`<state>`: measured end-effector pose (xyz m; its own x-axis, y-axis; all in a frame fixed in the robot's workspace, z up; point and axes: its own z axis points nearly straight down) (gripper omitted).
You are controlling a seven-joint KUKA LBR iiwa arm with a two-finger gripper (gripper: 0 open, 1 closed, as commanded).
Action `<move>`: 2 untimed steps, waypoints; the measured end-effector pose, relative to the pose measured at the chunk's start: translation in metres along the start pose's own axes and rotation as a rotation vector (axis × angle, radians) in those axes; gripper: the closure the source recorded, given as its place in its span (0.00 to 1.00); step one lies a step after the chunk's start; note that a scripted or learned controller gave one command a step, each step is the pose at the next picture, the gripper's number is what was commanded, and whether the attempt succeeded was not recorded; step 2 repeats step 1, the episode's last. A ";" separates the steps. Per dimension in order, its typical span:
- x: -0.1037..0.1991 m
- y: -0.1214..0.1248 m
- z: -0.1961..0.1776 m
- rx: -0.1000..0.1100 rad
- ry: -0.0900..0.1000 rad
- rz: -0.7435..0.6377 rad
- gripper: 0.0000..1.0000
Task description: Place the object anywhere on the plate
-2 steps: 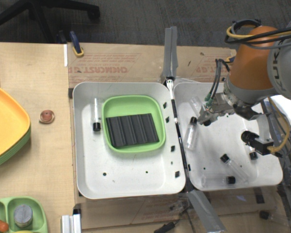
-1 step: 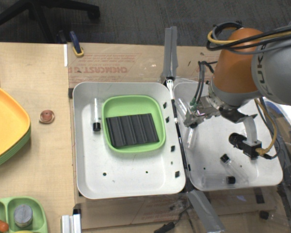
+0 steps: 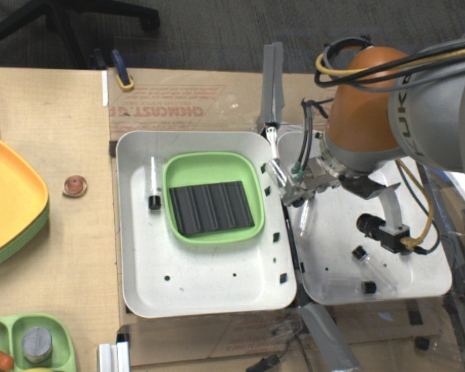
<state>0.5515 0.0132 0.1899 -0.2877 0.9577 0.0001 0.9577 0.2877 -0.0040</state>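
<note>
A green square plate (image 3: 209, 161) lies in the left bin (image 3: 201, 285). A dark grey ribbed slab (image 3: 209, 208) rests flat on the plate, covering its lower half. A white marker with a black cap (image 3: 153, 184) lies on the bin floor just left of the plate. My gripper (image 3: 293, 191) hangs below the orange wrist band at the left edge of the right bin (image 3: 387, 281), just right of the wall between the bins and apart from the plate. Nothing is seen held in it.
Small black pieces (image 3: 368, 287) lie on the right bin's floor under the arm's cables. Stacked yellow plates (image 3: 8, 200), a small reddish knob (image 3: 75, 184) and a green compartment tray (image 3: 23, 347) sit on the bench to the left.
</note>
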 end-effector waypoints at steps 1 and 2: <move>0.000 0.000 0.000 0.000 0.000 0.000 0.00; 0.000 0.000 0.000 0.000 0.000 0.000 0.00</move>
